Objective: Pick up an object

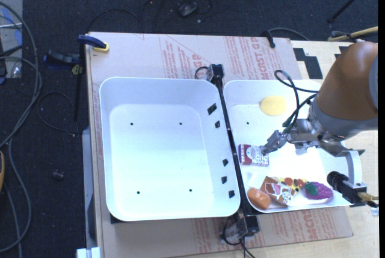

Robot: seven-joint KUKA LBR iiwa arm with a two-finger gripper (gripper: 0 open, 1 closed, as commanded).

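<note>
The tool [266, 145] is set at the red carton [252, 155], at 9 o'clock in the right bin [252, 89]. Its grip cannot be told. Nothing is seen lifted yet.

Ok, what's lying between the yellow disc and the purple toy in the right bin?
In the camera view, the gripper and wrist cross that stretch between the yellow disc and purple toy; otherwise bare bin floor.

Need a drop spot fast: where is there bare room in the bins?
The left bin has a bare floor, wall to wall. The right bin is crowded along its near edge, with free floor only between the yellow disc and the red carton.
</note>
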